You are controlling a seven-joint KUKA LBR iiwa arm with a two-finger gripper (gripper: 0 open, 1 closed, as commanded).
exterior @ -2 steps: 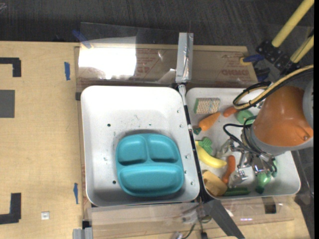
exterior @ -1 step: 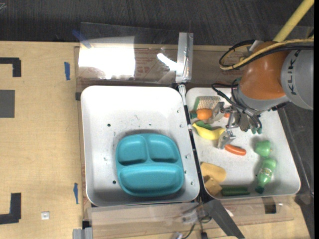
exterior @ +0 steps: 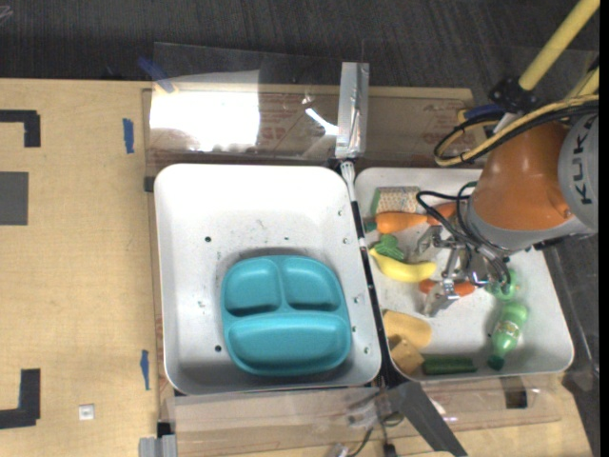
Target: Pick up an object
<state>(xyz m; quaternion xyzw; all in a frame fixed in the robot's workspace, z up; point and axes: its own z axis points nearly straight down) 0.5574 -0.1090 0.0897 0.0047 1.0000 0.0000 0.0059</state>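
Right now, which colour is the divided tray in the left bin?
Teal divided tray, seen in the camera view.

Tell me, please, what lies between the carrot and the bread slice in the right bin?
The banana lies between the carrot and the bread slice, as the camera view shows.

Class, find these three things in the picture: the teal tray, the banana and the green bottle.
Teal tray (exterior: 285,314), camera view, centre of the tray in the left bin.
Banana (exterior: 404,270), camera view, middle of its yellow body.
Green bottle (exterior: 508,327), camera view, on its body, near the right bin's edge.
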